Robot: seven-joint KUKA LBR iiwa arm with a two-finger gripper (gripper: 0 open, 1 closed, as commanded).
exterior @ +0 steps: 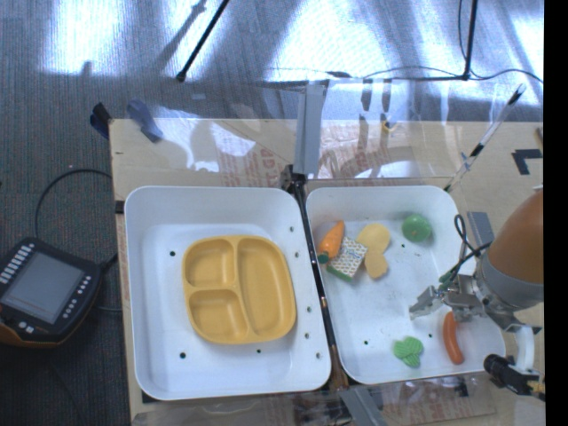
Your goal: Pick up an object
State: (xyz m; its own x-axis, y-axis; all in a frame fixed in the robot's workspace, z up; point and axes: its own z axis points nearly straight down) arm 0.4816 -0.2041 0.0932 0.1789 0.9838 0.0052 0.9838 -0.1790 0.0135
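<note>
Looking down, you are seeing these things placed against the right bin point(355, 362):

Gripper point(432, 301): it is hovering over the bin's right half, reaching in from the right edge; its fingers are standing slightly spread, pinching nothing.
Red sausage point(453, 337): it is lying just right of the gripper, near the bin's lower right corner.
Green leafy toy point(408, 351): it is lying near the bin's front wall.
Green ball point(416, 228): it is sitting toward the back right.
Carrot point(332, 240): it is leaning at the left wall.
Checkered sponge point(348, 258): it is touching the carrot.
Yellow pear-like piece point(374, 248): it is sitting just beside the sponge.
Yellow divided plate point(238, 288): it is sitting in the left bin point(151, 327), beyond the left wall.
</note>
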